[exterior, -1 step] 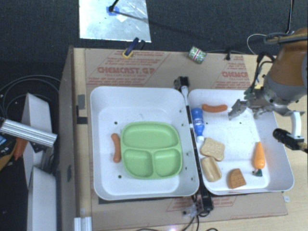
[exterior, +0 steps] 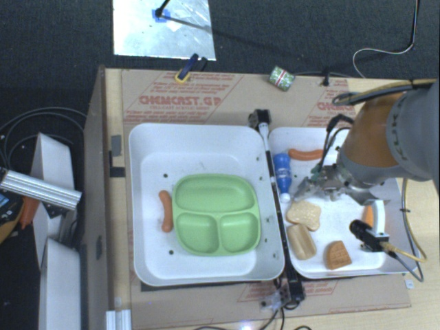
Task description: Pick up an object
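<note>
Mid-reach, the gripper [exterior: 318,185] hung near the pale tan toast-shaped piece [exterior: 304,214], its opening untellable, a descent seemingly due.

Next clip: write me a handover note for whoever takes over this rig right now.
Gripper: low in the right bin, beside the bread slice; no object seen lifted.
Right bin also holds a blue bottle, orange sausage, tan piece and brown piece.
Left bin: green tray, left sausage.
Done: approach only.
Left: grasp and lift one object.
</note>
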Controlling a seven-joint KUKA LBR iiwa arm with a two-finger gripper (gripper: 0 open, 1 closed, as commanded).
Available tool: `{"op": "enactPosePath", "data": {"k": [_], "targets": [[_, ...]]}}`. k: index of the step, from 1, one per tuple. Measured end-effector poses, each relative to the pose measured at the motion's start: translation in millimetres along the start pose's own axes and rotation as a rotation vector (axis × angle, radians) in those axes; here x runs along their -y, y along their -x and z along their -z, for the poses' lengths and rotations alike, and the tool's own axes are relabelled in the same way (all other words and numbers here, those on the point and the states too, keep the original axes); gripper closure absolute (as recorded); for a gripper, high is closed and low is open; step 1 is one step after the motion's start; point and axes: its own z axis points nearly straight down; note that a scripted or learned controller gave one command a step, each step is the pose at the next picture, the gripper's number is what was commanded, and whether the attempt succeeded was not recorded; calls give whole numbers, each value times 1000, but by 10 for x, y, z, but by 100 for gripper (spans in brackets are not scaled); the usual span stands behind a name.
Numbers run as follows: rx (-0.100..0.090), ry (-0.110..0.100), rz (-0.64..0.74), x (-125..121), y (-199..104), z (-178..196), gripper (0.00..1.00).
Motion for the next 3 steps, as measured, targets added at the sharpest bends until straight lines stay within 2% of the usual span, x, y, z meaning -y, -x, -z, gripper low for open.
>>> {"op": "enactPosePath", "data": {"k": [1,2,3], "targets": [[7,-16,0,-410,-55,-95,0],[1,-2,-1,-15,598,-90,0],[-3,-25,4,-1038,607,-132,0]]}}
